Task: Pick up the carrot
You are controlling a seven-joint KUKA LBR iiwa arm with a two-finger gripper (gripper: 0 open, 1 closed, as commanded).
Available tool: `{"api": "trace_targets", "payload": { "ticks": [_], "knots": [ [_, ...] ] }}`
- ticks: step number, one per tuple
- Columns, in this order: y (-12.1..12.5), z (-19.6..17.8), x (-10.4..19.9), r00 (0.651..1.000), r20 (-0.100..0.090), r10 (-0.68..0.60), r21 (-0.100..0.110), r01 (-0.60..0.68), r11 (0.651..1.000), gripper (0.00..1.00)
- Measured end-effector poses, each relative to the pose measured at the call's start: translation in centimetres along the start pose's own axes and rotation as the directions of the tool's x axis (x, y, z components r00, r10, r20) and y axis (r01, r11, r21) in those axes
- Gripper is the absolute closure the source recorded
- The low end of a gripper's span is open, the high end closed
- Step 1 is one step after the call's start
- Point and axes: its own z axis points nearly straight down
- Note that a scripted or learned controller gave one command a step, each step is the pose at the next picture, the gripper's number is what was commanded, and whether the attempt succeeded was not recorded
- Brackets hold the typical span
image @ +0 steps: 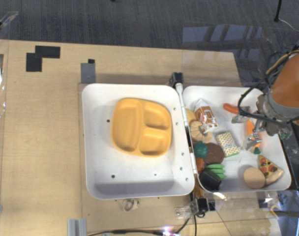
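Observation:
The carrot (249, 127) is a small orange piece lying in the right bin (282, 151), near its right side. My gripper (254, 140) reaches in from the right and hangs directly over the carrot's lower end, hiding part of it. An orange patch shows just under the gripper tip. Whether the carrot is touched or gripped is hidden by the wrist.
A red-orange stick (231, 108) lies left of the carrot. A pizza slice (269, 167), a beige bun (254, 177), a checkered packet (227, 143), a brown disc (214, 154) and green and black items crowd the right bin. A yellow divided plate (141, 127) sits in the left bin (98, 146).

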Motion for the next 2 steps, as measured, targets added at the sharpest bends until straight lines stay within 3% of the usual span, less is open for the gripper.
{"api": "trace_targets", "payload": {
  "ticks": [1, 2],
  "knots": [
    [0.1, 1.3, 1.8, 0.997, -0.008, -0.072, -0.003, 0.072, 0.997, 0.00],
    [0.5, 1.1, 5.8, 0.994, -0.008, -0.108, -0.002, 0.108, 0.994, 0.00]
  ]
}}
